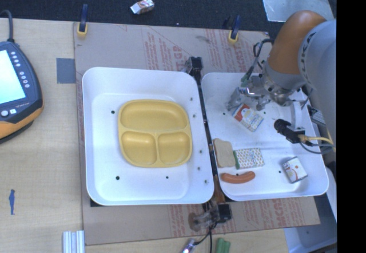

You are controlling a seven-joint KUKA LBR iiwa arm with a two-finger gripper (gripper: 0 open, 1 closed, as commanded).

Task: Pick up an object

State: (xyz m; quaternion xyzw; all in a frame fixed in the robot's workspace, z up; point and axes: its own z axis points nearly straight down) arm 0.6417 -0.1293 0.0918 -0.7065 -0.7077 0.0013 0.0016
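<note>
Under tool point(247, 99), carton point(250, 118) partly hidden, fingers unclear

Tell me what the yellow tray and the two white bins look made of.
Yellow tray: probably moulded plastic, matte, given its uniform colour and rounded edges around three compartments. Left bin and right bin: likely thin formed plastic, smooth with a slight sheen, with rounded corners and raised rims.

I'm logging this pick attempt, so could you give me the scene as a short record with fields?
left bin: yellow three-compartment plastic tray
right bin: red-and-white carton, tan bread slice, green-speckled white packet, red-brown sausage, small white carton
arm: claw low over the right bin's far part, just above the red-and-white carton
held: nothing seen between fingers
</note>
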